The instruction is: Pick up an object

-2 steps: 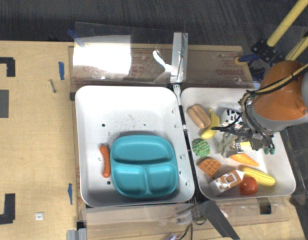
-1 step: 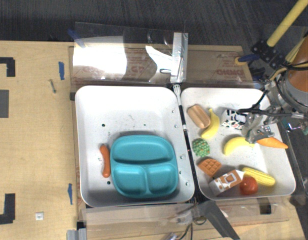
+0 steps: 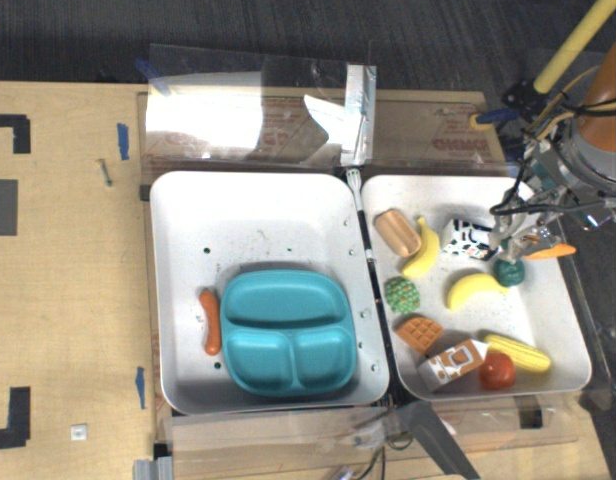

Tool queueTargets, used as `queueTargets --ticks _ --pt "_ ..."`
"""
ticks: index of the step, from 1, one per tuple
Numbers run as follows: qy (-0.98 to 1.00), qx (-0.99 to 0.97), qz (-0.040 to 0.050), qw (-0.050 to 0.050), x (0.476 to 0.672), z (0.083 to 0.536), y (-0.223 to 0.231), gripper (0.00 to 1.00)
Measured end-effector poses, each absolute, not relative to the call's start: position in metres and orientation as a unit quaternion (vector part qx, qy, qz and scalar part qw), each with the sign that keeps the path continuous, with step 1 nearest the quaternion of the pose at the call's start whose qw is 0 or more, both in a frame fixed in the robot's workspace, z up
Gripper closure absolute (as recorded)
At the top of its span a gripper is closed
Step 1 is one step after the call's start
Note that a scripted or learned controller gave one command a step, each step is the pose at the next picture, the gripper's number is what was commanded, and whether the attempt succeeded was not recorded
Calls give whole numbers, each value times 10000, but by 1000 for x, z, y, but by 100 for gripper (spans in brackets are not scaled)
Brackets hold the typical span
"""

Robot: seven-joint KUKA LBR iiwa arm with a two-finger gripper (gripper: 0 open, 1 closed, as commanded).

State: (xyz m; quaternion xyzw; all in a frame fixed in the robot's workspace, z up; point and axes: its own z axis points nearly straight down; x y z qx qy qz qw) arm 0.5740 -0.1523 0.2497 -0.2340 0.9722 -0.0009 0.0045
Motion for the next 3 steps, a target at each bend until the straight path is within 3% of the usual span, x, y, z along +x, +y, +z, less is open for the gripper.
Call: queueTargets --ticks 2,3 --pt "9262 -3771 -22 57 668 290 -214 100" --pt "8740 -4859 6 21 647 248 -222 100"
